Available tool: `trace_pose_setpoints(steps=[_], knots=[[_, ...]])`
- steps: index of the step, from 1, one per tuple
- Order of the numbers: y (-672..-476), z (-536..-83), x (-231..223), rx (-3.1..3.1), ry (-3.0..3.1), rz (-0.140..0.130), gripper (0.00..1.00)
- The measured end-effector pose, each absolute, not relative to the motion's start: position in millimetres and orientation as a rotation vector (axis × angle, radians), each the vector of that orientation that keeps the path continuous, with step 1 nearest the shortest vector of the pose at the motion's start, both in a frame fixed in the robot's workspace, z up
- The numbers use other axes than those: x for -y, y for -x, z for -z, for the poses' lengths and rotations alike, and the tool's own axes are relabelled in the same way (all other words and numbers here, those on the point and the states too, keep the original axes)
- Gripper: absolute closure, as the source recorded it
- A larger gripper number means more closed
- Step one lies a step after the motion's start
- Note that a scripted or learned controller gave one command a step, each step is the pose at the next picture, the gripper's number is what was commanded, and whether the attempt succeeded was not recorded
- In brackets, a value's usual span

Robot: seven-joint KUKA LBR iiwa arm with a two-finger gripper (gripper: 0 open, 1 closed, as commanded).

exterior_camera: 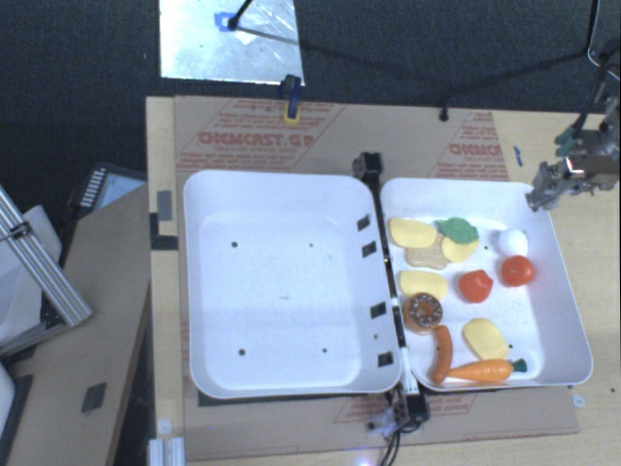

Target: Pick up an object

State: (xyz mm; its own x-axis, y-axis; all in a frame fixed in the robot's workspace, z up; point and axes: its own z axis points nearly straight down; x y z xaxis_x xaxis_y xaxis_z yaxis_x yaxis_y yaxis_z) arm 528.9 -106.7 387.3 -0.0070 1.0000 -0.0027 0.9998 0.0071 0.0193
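At the far left a grey metal frame piece slants beside the table; on the table the left bin sits with its white floor showing a few dark dots; a row of black clips marks the seam where it meets the right bin; behind the bins lies brown cardboard with red print, and a yellow and blue clamp stands at its far edge below a shiny sheet; in the right bin, nearest the seam, a yellow piece lies at the top with a tan cookie-like piece just under it, then another yellow piece, a chocolate donut and an orange-red sausage; a green leafy piece rests on a yellow round; further right a red tomato-like piece, a yellow lump and a carrot along the near wall; then a white egg touching a red ball; at the far right the claw hangs over the bin's upper right corner, apart from all the pieces; whether its fingers are spread or closed cannot be told, and nothing is seen held in it.
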Motion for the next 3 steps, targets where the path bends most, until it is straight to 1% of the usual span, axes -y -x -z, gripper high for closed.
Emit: trace_pose_setpoints(steps=[1,2,3], knots=[[-543.6,-513.6,72.7,-2.221,-2.203,-0.017,1.0],[-538.8,-339.8,14.4,-2.238,-2.218,0.01,1.0],[-544.5,-501.6,-16.3,-2.222,-2.204,-0.022,1.0]])
